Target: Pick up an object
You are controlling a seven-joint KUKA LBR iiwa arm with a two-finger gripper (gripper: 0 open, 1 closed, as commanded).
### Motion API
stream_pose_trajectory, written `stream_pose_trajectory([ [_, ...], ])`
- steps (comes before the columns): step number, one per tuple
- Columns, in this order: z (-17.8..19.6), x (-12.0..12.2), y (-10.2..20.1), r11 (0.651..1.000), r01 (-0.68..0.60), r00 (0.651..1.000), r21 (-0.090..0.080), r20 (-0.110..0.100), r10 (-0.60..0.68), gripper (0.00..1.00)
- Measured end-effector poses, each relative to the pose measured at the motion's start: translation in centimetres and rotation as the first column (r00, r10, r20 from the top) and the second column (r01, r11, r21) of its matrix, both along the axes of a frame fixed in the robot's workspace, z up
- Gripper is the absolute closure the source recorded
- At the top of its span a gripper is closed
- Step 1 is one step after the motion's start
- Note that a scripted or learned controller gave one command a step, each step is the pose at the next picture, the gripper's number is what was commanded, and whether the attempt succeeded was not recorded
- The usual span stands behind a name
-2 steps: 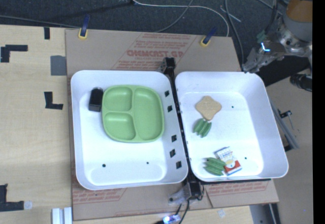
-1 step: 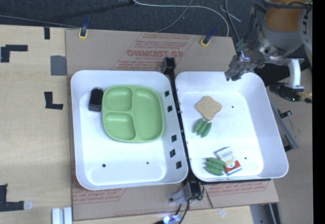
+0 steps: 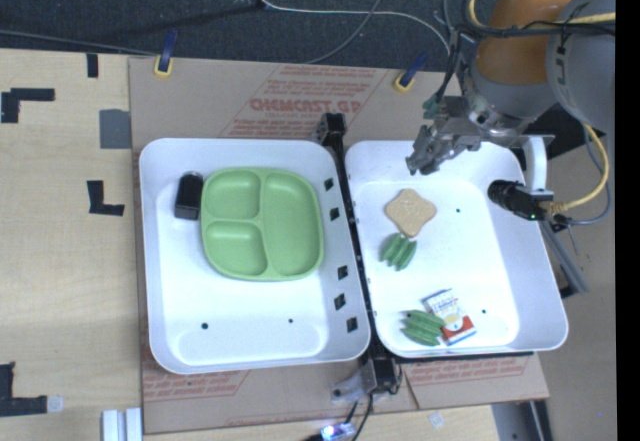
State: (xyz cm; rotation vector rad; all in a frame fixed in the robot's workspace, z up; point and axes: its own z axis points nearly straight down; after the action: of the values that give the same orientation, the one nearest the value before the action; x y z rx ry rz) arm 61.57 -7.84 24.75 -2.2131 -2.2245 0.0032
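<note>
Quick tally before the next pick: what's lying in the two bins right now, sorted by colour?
Green: 3 - divided plate, pea pod below the toast, pea pod by the packet
Tan: 1 - toast slice
Black: 1 - small block
White, red and yellow: 1 - small packet
Total: 6
</note>
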Motion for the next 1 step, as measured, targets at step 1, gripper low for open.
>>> stream_pose_trajectory([
  [1, -0.23, -0.90, 4.28, 1.000, 0.000, 1.000, 0.000, 0.001, 0.000, 1.00],
])
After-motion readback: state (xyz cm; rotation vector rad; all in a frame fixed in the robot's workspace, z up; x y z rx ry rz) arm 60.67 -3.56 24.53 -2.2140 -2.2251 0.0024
